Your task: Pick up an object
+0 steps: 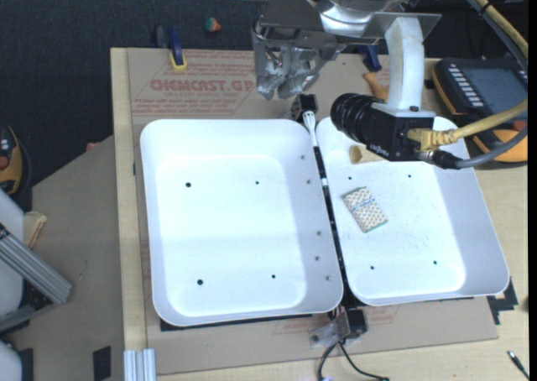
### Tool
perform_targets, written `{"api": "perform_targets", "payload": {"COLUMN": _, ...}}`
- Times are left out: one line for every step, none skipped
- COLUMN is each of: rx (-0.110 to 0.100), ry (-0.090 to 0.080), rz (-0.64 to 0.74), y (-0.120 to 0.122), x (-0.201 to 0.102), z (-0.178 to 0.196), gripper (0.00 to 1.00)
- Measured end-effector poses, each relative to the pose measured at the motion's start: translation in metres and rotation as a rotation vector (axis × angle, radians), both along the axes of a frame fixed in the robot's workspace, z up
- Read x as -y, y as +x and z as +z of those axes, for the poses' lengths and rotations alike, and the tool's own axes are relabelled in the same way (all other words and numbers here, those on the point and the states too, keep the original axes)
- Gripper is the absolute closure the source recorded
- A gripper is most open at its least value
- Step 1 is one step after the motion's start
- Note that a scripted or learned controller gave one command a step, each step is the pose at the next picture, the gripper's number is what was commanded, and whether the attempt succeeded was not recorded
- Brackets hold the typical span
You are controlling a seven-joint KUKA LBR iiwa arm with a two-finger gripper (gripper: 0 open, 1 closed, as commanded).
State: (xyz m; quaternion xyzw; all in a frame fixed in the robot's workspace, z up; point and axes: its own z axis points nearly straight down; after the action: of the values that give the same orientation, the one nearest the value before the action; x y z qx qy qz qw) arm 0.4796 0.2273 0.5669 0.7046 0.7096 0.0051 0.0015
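A small flat rectangular pad [365,208] with a blue-and-tan speckled pattern lies in the right bin [453,262], left of its middle. A tiny tan piece [356,153] rests near that bin's back left corner. My gripper [287,75] hangs high over the bench's back edge, behind the divide between the left bin [168,203] and the right one, well away from the pad. Its metal tip is blurred, and I see nothing held in it.
A black cylindrical camera [369,126] on a white bracket juts from the arm over the right bin's back edge. Blue clamps [176,48] grip the board's back edge. A black handheld unit [487,86] and yellow cables [495,123] lie at right.
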Motion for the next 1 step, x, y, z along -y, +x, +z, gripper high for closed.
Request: {"api": "perform_targets", "payload": {"rx": 0.003, "ry": 0.001, "rz": 0.001, "y": 0.0002, "x": -0.0007, "z": 0.0104, "gripper": 1.0}}
